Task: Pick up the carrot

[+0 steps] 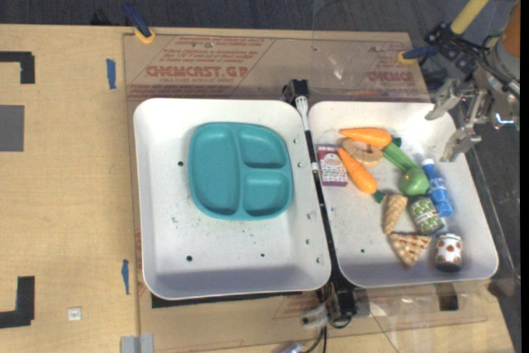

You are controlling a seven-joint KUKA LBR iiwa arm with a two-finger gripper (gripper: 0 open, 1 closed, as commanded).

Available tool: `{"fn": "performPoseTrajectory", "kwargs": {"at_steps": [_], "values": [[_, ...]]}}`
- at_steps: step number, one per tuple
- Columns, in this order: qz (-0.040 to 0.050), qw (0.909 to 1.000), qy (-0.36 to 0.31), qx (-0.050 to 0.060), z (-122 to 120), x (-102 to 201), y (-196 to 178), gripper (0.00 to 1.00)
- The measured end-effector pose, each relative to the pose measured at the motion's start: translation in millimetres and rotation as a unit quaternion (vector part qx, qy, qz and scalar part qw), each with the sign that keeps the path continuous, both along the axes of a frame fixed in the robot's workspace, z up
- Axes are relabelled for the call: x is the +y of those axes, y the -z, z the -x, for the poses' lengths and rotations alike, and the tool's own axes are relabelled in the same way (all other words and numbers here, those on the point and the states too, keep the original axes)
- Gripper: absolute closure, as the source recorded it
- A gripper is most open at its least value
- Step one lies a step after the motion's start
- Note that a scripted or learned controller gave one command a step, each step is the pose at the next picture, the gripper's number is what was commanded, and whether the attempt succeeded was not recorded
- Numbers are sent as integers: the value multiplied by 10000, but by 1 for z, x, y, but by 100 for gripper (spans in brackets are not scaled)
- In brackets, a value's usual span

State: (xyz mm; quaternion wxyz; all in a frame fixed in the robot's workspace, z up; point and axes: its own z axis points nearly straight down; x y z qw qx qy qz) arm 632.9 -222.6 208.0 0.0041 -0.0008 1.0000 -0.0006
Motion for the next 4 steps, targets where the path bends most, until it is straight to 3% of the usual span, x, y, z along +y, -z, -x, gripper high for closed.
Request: {"fn": "performPoseTrajectory", "kwargs": {"at_steps": [1,2,3,4], "values": [[-16,9985,-548,4,11,63,101,0],[15,9976,681,-139,38,98,109,0],[-58,9424,3340,-146,65,120,110,0],[-31,9462,3237,-27,17,118,119,0]]}}
